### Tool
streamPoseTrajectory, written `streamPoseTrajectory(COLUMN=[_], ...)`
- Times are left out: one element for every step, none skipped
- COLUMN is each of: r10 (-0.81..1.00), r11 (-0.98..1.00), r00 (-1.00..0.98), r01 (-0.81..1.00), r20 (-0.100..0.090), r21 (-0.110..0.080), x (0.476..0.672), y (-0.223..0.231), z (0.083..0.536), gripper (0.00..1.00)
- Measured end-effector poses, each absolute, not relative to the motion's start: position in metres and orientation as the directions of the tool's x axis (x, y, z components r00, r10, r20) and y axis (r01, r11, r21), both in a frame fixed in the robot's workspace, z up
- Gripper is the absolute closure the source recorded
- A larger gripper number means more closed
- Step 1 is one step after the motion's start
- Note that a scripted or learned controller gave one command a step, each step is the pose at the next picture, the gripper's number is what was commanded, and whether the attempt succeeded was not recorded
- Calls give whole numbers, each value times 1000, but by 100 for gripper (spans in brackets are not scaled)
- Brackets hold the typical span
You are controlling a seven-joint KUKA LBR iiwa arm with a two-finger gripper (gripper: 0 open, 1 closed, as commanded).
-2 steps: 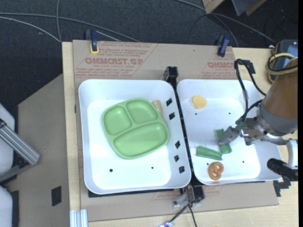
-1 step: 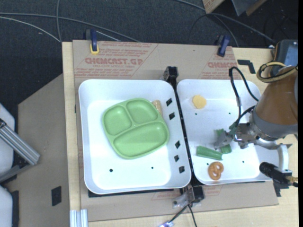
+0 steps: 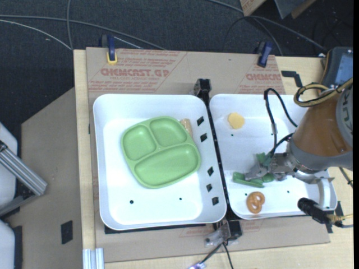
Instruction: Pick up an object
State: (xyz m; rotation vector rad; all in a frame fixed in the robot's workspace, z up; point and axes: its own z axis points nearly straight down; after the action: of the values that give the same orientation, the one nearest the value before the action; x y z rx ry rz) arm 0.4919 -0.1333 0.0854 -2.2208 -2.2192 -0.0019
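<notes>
In the camera view, the arm reaches into the right bin point(image 3: 280, 102) and its tool point(image 3: 268, 170) sits low over a green object point(image 3: 247, 178), a flat, leafy-looking piece lying on the bin floor near the middle of that bin. Whether the tool is released or clenched I cannot tell; the wrist hides its tip.

Taking the green object as the landmark: a pretzel-shaped brown toy point(image 3: 255, 202) lies just below it, toward the near rim, and a small yellow piece point(image 3: 236, 120) lies well apart above it, toward the far rim. To its left, across the divider, a green divided plate point(image 3: 161, 151) rests in the left bin point(image 3: 106, 150), all carried on the table point(image 3: 84, 167).

The green object is probably light plastic or soft foam, thin and perhaps a little slippery. Its low profile leaves little to pinch, so a grip across its narrow width, near the thicker right end, seems the safest.
</notes>
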Motion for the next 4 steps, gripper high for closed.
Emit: streamPoseTrajectory(r10=[1000,1000,1000,1000], r11=[-1,0,1,1], r00=[1,0,-1,-1], r01=[1000,1000,1000,1000], r20=[1,0,-1,0], r21=[6,1,4,2], x=[494,493,493,494], y=[-134,-136,-131,-131], z=[98,139,200,209], gripper=[100,100,100,100])
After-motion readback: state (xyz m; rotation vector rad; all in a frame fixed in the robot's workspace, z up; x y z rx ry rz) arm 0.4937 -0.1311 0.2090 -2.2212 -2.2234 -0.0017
